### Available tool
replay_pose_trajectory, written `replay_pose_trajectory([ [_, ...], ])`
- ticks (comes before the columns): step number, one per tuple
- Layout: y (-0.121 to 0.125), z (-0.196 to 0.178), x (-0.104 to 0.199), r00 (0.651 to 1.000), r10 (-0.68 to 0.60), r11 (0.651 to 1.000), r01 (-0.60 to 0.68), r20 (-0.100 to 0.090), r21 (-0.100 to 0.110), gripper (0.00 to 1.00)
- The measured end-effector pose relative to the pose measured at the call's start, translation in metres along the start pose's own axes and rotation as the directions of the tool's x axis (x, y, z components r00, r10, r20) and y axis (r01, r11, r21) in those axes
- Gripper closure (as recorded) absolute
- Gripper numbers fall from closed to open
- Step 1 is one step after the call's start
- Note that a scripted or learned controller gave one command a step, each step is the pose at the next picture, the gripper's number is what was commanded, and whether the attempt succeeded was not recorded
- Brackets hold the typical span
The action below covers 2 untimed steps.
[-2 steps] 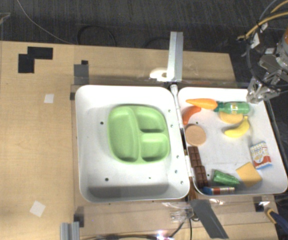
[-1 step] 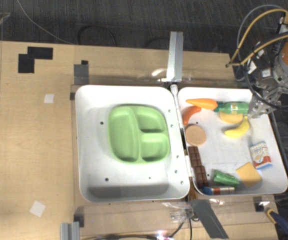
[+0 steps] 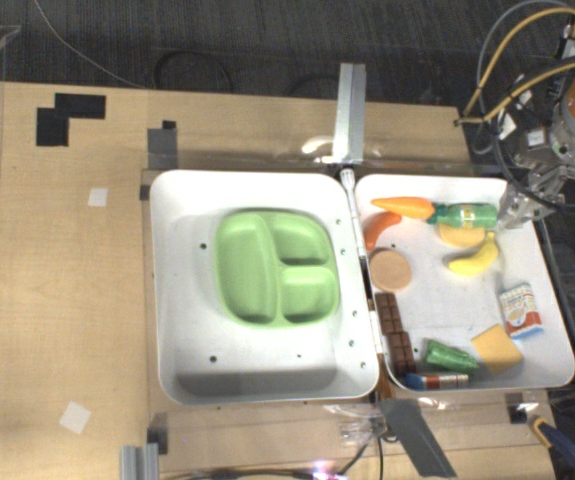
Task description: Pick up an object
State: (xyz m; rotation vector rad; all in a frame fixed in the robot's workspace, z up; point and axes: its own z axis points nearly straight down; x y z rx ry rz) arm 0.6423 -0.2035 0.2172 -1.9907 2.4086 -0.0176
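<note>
The gripper (image 3: 523, 206), its state impossible to tell, hangs at the right white bin's (image 3: 557, 318) far corner, the green plastic bottle (image 3: 464, 214) just beside it, long axis running straight away leftward.

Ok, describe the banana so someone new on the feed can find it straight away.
Look in the right-hand white bin, in its upper half, near the far-right corner where the gripper hovers. The banana lies just below the green bottle and a pale orange piece. It is the only bright yellow, curved item; the yellowish wedge lower down is flat and angular.
</note>
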Motion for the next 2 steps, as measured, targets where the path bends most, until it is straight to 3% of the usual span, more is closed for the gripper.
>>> replay_pose_trajectory([
  [1,-0.029,-0.003,-0.004,0.998,-0.059,0.998,0.059,-0.002,-0.009,1.00],
  [2,-0.031,-0.018,-0.006,0.998,-0.056,0.998,0.056,0.001,0.003,1.00],
])
